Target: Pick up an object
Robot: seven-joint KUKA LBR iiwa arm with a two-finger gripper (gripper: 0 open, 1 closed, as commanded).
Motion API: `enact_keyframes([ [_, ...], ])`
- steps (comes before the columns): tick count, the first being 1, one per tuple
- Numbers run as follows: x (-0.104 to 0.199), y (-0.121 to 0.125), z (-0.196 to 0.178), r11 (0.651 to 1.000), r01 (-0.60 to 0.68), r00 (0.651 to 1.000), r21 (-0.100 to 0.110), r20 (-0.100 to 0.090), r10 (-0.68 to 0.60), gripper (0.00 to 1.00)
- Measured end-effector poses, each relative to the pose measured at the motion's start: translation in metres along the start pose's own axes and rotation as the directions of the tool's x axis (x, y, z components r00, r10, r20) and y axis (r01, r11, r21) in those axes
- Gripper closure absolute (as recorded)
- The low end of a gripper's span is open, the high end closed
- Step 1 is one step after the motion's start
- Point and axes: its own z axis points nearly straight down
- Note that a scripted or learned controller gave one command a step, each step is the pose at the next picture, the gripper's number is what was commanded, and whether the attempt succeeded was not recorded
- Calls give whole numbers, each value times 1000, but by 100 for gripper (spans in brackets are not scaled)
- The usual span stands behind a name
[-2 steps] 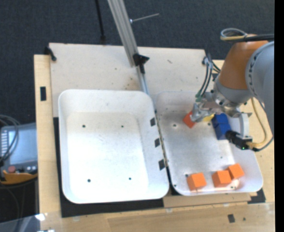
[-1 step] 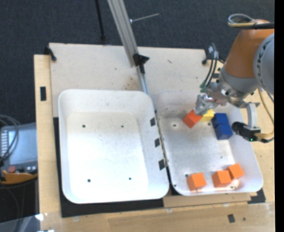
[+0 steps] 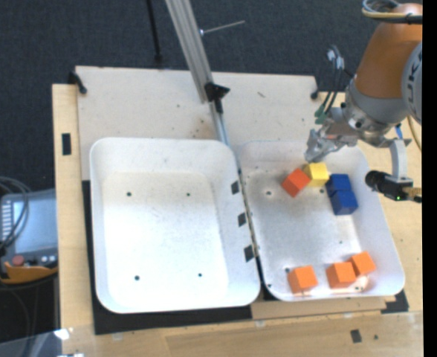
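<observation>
Hovering gripper (image 3: 316, 149) just above yellow block (image 3: 319, 172) in rt bin (image 3: 382, 222); finger state unclear

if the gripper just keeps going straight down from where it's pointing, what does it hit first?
Most likely the yellow block: the gripper hangs just above it in the right bin, with the orange block touching it on the left. Depth is unclear from this slanted view, so it could land on bin floor just behind.
</observation>
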Motion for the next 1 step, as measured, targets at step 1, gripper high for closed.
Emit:
enact_keyframes([
  [1,-1,1,-31,1000,1,1000,2,0,-1,100],
])
